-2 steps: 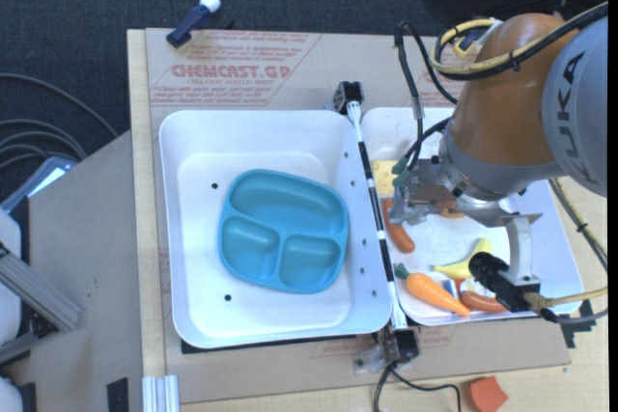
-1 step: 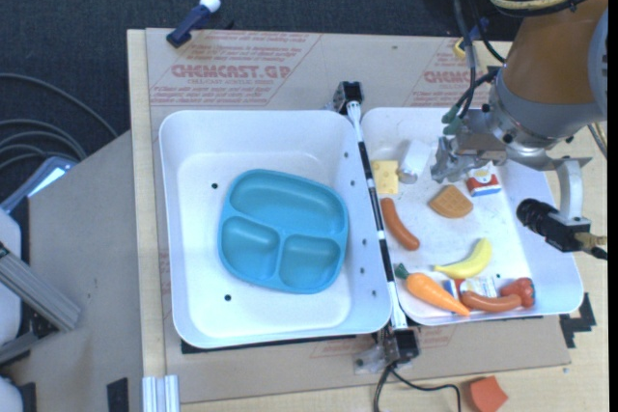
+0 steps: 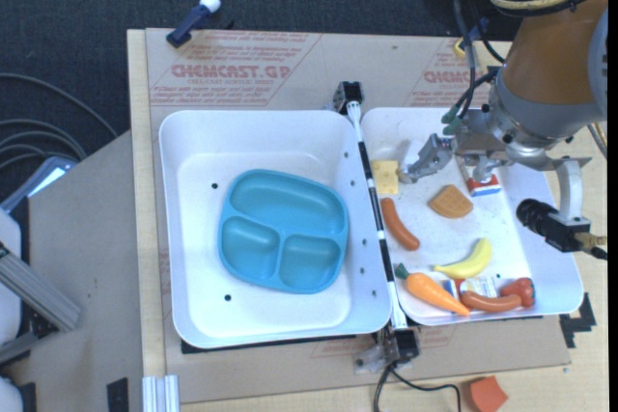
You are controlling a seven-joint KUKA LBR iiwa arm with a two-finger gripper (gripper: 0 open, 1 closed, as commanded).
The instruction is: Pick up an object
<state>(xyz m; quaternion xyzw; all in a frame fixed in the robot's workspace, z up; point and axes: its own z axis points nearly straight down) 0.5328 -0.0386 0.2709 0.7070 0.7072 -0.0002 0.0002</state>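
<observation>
One carrot (image 3: 431, 291), two sausages (image 3: 399, 224), one banana (image 3: 465, 260); jaws (image 3: 426, 159) state: cannot tell.

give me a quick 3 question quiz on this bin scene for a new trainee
1. True or false: the blue divided plate lies in the same bin as the banana.
2. Which item lies closest to the gripper? A) carrot B) yellow cheese block C) banana
3. Fill in: the round tan cookie lies in the ____ bin as seen in the camera view.

Key:
1. False. The plate lies in the left bin; the banana is in the right one.
2. B. The cheese block lies just beside the gripper; carrot and banana lie near the front edge.
3. right
</observation>
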